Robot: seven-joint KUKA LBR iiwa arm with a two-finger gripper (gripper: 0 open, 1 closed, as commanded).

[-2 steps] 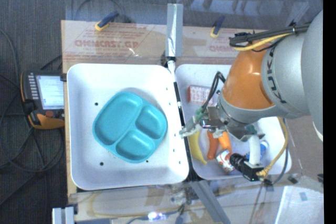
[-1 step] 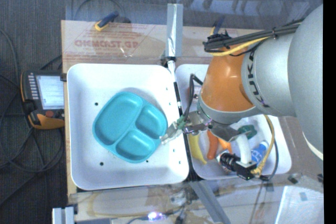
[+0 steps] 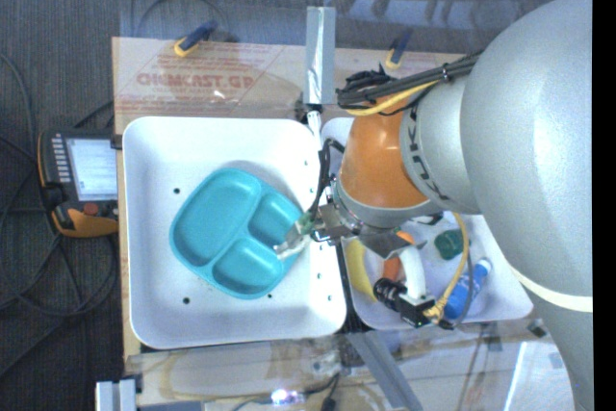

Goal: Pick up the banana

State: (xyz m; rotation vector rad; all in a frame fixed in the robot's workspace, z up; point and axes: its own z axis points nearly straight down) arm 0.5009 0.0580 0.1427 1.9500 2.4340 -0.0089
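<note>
Turquoise plate (image 3: pixel 231 231), white bins (image 3: pixel 154 159) — grey arm (image 3: pixel 520 111) with orange band (image 3: pixel 380 164)

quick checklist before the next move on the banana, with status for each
1. Banana located: cannot tell. A yellow strip in the right bin may be it, but the arm hides most of it.
2. Gripper over the target: not ok. The gripper is over the left bin.
3. Gripper clear of the plate: not ok. It is at the plate's right rim.
4. Room around the strip: cannot tell. A green thing and a blue thing share that bin; the arm covers the rest.
5. View of the right bin: not ok, largely blocked by the arm.
</note>
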